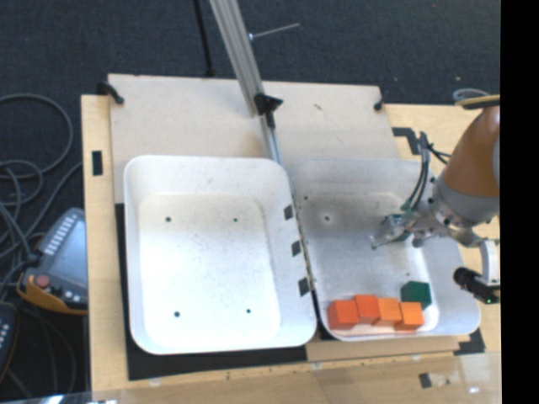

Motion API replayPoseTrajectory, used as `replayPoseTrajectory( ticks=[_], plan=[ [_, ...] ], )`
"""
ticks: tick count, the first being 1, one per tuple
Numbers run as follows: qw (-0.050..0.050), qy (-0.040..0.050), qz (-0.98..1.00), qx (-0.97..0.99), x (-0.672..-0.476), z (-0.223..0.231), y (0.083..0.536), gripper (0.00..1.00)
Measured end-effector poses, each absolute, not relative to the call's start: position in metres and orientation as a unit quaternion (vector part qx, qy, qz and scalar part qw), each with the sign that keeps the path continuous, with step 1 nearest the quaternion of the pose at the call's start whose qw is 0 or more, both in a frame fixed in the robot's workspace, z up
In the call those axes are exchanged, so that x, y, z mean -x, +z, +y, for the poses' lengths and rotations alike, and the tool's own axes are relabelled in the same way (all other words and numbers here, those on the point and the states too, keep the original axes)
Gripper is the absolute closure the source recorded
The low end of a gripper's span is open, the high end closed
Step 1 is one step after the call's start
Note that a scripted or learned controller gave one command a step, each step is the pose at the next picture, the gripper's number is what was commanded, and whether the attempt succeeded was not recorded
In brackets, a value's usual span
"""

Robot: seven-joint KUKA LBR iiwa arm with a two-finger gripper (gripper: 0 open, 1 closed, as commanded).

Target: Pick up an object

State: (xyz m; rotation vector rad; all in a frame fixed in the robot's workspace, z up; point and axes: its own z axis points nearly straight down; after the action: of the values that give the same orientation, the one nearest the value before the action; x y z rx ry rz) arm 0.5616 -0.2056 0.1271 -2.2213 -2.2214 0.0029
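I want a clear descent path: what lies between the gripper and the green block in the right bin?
Bare white bin floor, as the camera view shows. The gripper hangs above the green block.

We see a robotics lab or test cell. The surface (210, 112) is a plain fibreboard sheet on a light wooden base, carrying two shallow white bins, the left bin (206, 255) and the right bin (354, 200), held side by side with small black clips. An aluminium extrusion mast (238, 45) rises from the rear of the surface. The floor (84, 23) is dark carpet, with loose black cables (25, 167) coiled at left beside a handheld teach pendant (57, 259). The grey and orange industrial arm (472, 171) reaches in at right.
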Motion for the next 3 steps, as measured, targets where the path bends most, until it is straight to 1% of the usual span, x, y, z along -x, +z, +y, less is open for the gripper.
replayPoseTrajectory(
  ticks=[1, 2, 3],
  plan=[
    [-0.004, -0.0015, -0.709, 0.705, -0.639, -0.2, 0.098, 0.0],
    [-0.001, 0.0005, -0.707, 0.707, -0.61, -0.186, 0.098, 0.0],
    [-0.001, 0.0011, -0.706, 0.708, -0.527, -0.196, 0.123, 0.0]
  ],
)
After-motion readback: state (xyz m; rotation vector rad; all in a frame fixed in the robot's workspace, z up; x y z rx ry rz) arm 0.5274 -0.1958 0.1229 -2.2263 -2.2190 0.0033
